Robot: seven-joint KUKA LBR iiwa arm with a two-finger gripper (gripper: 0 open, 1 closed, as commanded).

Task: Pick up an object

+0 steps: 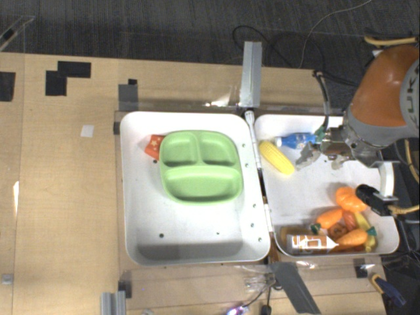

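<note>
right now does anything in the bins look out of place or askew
One thing: a red item in the left bin is wedged under the green divided plate, with just a corner poking out at the plate's left edge. The right bin's corn, bottle and pile of toy food look loose but ordinary.
</note>
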